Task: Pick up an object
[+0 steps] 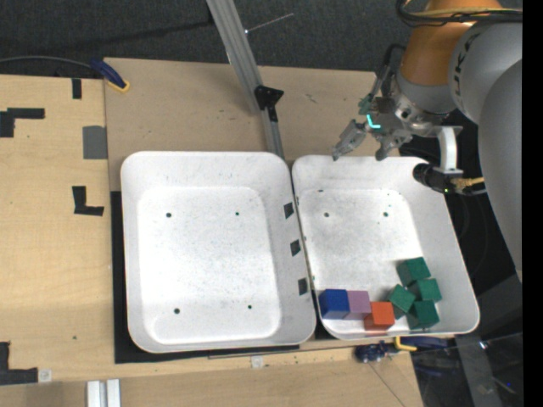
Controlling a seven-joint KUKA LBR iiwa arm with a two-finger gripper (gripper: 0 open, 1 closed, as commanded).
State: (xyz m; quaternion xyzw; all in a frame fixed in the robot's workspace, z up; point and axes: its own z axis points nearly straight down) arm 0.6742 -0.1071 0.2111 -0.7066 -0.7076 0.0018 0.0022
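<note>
While the gripper (363, 149) hovers at the right bin's (441, 227) 12 o'clock rim, jaws spread and holding nothing, the task looks to be at the approach step. Blocks cluster at the bin's 6 o'clock: blue block (334, 303), purple block (359, 303), orange block (381, 314), green blocks (417, 292). Next move: travel toward 6 o'clock, then descend over one.

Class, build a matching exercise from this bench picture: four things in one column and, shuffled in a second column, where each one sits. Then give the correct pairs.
Things:
1. blue block
2. orange block
3. green blocks
4. hand

Places:
A. above the far rim of the right bin
B. leftmost in the row along the near wall
C. piled in the near right corner
D. between the purple block and the green pile

Pairs: 1-B, 2-D, 3-C, 4-A
</note>
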